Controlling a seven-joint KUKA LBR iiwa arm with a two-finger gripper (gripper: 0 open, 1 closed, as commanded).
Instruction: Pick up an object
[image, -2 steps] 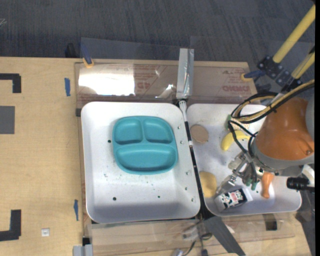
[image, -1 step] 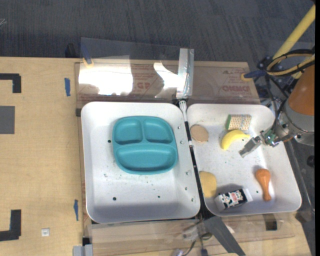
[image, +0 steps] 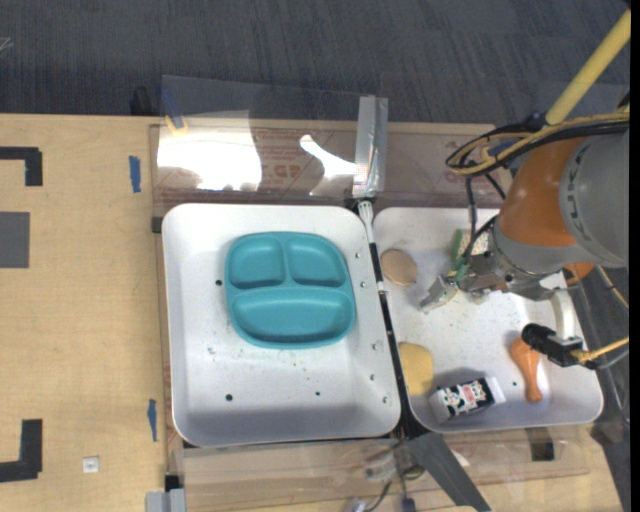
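Pick not done yet: tool (image: 440, 292) low in right bin (image: 500, 415), nothing seen between its tips.

Tool tips parted, hanging over bare bin floor, just right of a round tan piece (image: 399, 267) near the divider; no contact visible. Other candidates all lying loose in same bin: yellow lump (image: 416, 365) at lower left, black-and-white cow-pattern item (image: 466, 396) just beside it along the front edge, orange carrot-like toy (image: 527, 368) toward the right. Teal divided plate (image: 290, 288) alone in left bin (image: 200, 380), well apart from tool. Left to do, by the look: settle on a target (tan piece nearest), close, lift clear. Grasp itself apparently not started.
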